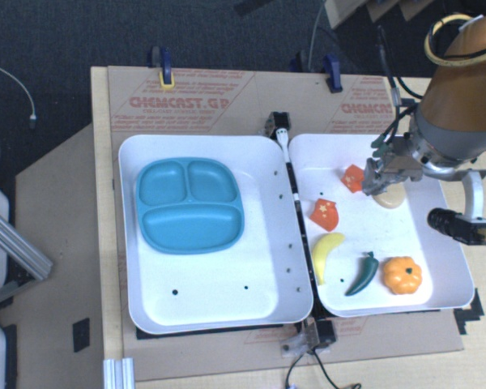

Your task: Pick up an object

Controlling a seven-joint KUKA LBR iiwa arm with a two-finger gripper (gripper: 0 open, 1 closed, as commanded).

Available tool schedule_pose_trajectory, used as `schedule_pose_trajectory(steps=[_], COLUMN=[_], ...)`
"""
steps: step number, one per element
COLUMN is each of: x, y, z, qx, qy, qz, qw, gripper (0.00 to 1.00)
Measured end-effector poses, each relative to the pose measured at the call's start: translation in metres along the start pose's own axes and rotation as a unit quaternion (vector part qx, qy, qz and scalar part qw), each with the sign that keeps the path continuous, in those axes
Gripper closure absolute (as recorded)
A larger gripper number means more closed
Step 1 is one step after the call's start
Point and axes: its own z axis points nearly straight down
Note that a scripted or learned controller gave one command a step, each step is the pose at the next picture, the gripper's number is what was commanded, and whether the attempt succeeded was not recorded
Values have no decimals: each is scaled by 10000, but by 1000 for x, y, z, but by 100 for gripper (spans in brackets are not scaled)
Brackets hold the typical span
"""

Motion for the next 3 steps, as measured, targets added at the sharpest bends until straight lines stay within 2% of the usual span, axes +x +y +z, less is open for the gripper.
schedule_pose_trajectory(steps=[1,2,3], x=[47,95,152], y=[22,38,57], z=[-2,12,9], qx=[-1,4,-1], qy=[1,-4,6], qz=[2,12,1], qw=[10000,10000,10000], gripper=[100,100,100])
